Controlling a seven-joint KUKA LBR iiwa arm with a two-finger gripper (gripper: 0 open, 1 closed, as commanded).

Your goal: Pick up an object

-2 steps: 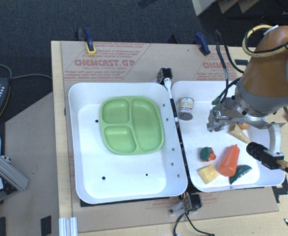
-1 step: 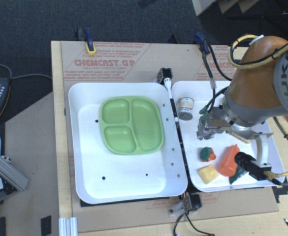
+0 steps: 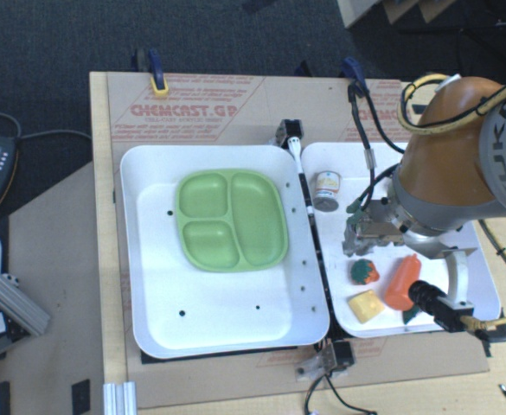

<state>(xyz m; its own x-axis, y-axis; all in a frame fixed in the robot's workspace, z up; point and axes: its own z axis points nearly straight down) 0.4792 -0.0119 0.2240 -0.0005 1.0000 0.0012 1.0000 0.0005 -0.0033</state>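
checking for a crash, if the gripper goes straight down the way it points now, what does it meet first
Probably the floor of the right bin, just above the small green and red toy. The gripper hangs beside it, though depth is unclear from this slanted view.

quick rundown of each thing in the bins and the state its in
green divided plate: flat in the left bin, its compartments bare
small can: lying in the right bin, near the far end
green and red toy vegetable: resting on the bin floor
yellow block: resting near the front edge
orange carrot: lying tilted, beside the yellow block
gripper: low over the right bin, holding nothing visible
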